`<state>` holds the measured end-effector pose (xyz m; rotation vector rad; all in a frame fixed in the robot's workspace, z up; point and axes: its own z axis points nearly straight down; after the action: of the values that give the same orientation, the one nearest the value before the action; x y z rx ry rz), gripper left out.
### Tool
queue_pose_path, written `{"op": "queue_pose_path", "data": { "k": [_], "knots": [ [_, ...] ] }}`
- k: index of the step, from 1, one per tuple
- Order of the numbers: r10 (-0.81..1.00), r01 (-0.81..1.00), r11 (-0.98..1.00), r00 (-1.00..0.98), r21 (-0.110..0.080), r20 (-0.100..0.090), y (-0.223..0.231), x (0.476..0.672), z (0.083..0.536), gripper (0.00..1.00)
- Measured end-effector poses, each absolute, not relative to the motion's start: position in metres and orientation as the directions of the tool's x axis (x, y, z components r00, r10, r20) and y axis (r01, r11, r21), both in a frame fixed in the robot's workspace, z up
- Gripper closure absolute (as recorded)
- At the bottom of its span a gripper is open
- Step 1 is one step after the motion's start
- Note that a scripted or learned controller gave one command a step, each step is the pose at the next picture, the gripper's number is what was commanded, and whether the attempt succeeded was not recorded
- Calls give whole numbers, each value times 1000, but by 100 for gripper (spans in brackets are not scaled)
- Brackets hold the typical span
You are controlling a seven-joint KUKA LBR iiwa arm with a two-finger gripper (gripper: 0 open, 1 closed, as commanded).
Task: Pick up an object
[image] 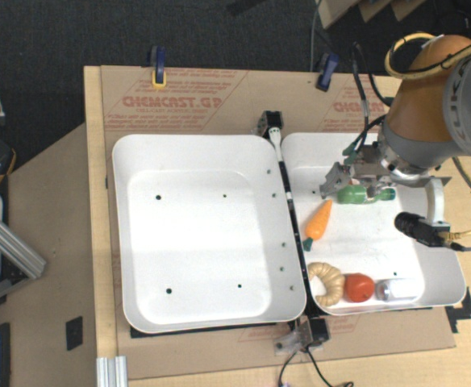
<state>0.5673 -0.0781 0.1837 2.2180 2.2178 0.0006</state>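
Gripper (355, 182) sat low in right bin (437, 293), over green item (356, 194); I couldn't tell its state or any grasp. Carrot (319, 220) just beside. Risk: green item slips out, or carrot gets nudged.

Surface (219, 95) is a brown board, red lettering printed along the far edge. Blue clamp (158, 61) on that far edge at left, second clamp (327, 71) further right. Small black clip (270, 123) sits at the far end of the seam between the two bins. Dark carpet (98, 14) beyond the board. Aluminium rail (10, 244) runs diagonally at the left.
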Motion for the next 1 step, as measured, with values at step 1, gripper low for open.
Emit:
{"op": "queue_pose_path", "data": {
  "k": [1],
  "knots": [
    [1000,1000,-6,6,5,-7,-159,585,212,0]
  ]
}}
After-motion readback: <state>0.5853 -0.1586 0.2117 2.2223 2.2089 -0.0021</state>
